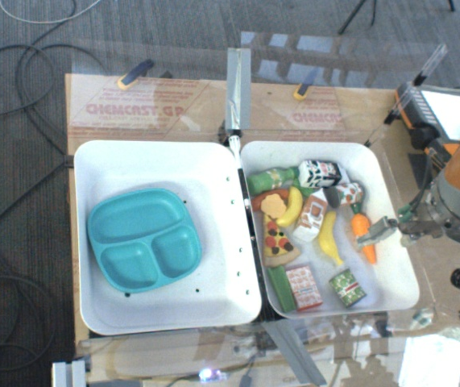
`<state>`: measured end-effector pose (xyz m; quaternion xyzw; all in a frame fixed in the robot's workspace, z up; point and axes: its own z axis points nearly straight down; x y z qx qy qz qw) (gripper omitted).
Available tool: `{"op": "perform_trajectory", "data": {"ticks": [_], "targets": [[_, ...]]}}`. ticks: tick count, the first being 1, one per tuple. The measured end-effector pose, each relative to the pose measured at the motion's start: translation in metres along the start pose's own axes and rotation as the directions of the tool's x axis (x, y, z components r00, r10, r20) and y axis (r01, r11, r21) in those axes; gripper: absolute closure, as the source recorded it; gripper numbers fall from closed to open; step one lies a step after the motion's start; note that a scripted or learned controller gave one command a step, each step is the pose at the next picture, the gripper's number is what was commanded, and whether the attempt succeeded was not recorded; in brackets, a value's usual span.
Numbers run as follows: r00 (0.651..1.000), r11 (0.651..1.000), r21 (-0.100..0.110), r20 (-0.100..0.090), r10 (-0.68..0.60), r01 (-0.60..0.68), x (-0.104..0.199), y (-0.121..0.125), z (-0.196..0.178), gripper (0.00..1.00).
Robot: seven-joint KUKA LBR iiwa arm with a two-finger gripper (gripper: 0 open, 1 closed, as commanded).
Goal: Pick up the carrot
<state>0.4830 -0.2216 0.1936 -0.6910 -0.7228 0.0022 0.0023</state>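
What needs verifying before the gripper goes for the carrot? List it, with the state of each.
1. Carrot located: ok, it lies near the right wall of the right bin.
2. Gripper near the carrot: ok, its tip sits just right of the carrot.
3. Carrot between the fingers: not ok, no grasp shows.
4. Finger opening: cannot tell.
5. Room around the carrot: ok on its lower side; the banana lies to its left, apart from it.
6. Teal tray out of the way: ok, it sits in the left bin.
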Motion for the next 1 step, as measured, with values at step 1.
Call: {"op": "perform_trajectory", "data": {"ticks": [1], "targets": [[0.998,0.998,-0.011,-0.004,-0.068,0.068,0.0019,0.0384,0.0922,0.00]]}}
